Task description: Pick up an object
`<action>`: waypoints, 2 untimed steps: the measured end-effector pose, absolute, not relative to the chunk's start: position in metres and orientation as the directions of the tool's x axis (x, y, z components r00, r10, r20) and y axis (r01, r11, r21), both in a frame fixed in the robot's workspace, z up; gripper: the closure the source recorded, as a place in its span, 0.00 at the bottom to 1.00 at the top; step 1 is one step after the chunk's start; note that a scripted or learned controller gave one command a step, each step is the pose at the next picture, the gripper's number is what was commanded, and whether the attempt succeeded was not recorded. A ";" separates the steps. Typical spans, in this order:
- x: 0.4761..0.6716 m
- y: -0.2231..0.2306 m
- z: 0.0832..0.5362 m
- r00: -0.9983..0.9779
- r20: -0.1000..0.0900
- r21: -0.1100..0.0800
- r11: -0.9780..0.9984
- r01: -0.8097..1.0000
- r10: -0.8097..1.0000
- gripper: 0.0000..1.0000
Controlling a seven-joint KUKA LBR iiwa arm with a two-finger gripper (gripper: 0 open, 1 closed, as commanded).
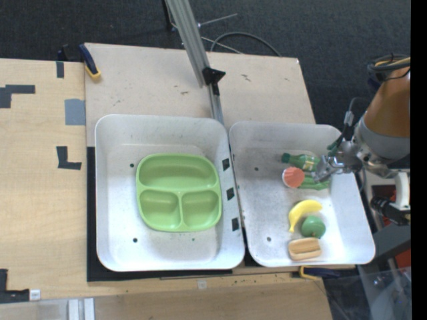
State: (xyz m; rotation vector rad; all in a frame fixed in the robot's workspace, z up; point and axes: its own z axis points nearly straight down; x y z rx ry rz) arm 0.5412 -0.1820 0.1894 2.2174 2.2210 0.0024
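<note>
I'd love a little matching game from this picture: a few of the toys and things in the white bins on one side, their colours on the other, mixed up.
Things:
1. divided plate
2. banana
3. hot dog bun
4. round ball

Colours:
A. yellow
B. dark green
C. light green
D. tan

Pairs: 1-C, 2-A, 3-D, 4-B

Gripper (pixel 325 168) low in right bin (pixel 267 139), beside bottle (pixel 300 159).

One fixed overhead camera slants down on both white bins (pixel 167 129).
</note>
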 end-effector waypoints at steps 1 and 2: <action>0.540 -0.187 0.233 -0.001 -0.002 0.004 0.001 1.000 1.000 1.00; 0.542 -0.138 0.240 -0.006 0.002 0.000 0.006 1.000 1.000 1.00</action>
